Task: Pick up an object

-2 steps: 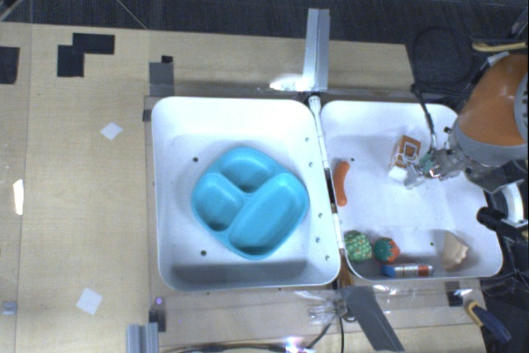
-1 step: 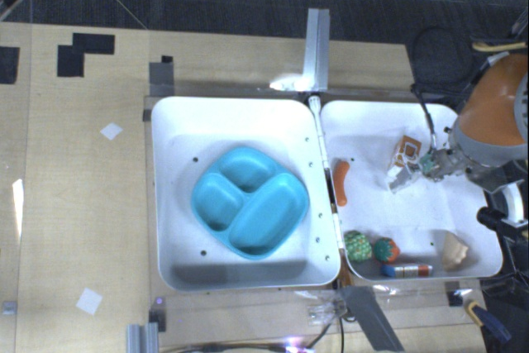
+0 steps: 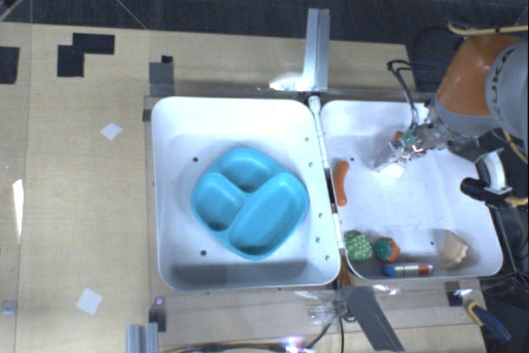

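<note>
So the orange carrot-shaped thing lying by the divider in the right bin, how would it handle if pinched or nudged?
The orange carrot-shaped piece is long, narrow and rounded, so it would probably roll sideways if nudged. It looks smooth, so it may slip from a pinch. It lies close against the right bin's wall, which likely leaves little room for the pincer on that side.
</note>
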`<state>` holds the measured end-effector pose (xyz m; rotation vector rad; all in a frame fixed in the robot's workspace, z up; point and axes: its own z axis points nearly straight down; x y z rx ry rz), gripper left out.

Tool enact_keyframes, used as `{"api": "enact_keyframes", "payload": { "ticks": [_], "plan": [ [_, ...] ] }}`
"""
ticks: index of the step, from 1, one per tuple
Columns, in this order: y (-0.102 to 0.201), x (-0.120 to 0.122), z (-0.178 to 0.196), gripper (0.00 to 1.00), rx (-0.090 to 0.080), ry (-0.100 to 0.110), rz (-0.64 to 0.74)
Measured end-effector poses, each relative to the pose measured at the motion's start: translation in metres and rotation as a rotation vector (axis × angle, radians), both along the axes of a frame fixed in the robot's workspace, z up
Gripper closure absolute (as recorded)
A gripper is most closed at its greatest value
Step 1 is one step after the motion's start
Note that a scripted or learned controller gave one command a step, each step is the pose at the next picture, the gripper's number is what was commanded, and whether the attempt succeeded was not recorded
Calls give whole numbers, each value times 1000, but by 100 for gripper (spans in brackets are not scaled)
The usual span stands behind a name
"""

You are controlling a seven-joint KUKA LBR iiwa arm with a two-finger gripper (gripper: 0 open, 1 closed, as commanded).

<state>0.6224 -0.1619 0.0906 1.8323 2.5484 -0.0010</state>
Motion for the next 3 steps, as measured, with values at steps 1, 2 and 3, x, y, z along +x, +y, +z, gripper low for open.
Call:
{"api": "enact_keyframes", "payload": {
  "ticks": [1, 2, 3],
  "plan": [
    [-11, 29, 2, 0, 13, 51, -16],
    [-12, 27, 11, 100, 11, 61, -13],
    [57, 46, 89, 100, 3, 4, -349]
  ]
}}
